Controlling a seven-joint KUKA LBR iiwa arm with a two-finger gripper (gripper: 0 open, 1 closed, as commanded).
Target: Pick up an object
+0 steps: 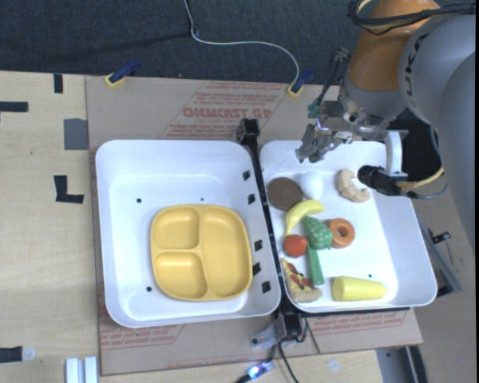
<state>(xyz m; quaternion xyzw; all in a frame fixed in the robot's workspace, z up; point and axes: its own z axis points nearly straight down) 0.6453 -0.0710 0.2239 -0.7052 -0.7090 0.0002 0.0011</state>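
My gripper hangs over the back left part of the right bin, above a white egg-like piece and a brown round cookie. Nothing shows between its fingers. Toy food lies in that bin: a yellow banana, a green vegetable, a red tomato, an orange doughnut, a beige cashew-shaped piece, a yellow wedge and a pizza-like slice.
The left bin holds a yellow divided plate. A black clip sits at the back where the bins meet. A white cable runs across the dark floor behind the bench.
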